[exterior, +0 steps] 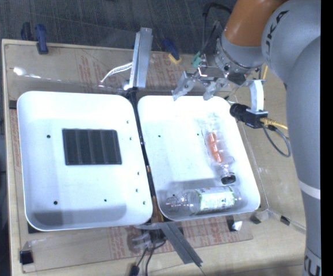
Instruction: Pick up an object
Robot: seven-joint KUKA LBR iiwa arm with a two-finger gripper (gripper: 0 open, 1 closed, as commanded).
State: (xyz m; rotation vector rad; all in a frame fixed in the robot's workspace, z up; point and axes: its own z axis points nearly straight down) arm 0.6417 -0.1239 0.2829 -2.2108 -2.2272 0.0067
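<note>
Clear bottle with a white label [203, 200] lies on its side along the near wall of the right bin [172, 148], with the tool [193, 95] empty at the far rim.
A second clear bottle [217, 147], with an orange label and a black cap [228, 179], lies lengthwise near the bin's right wall, its cap end just beside the first bottle. Both lie uncovered, with bare bin floor to their left. The tool hangs over the far rim of that bin, well apart from both bottles, its fingers spread with nothing between them. A dark ribbed panel [91, 146] lies flat in the left bin [39, 183]. A blue clamp [40, 38] grips the worktop [68, 56] at its far left corner.
</note>
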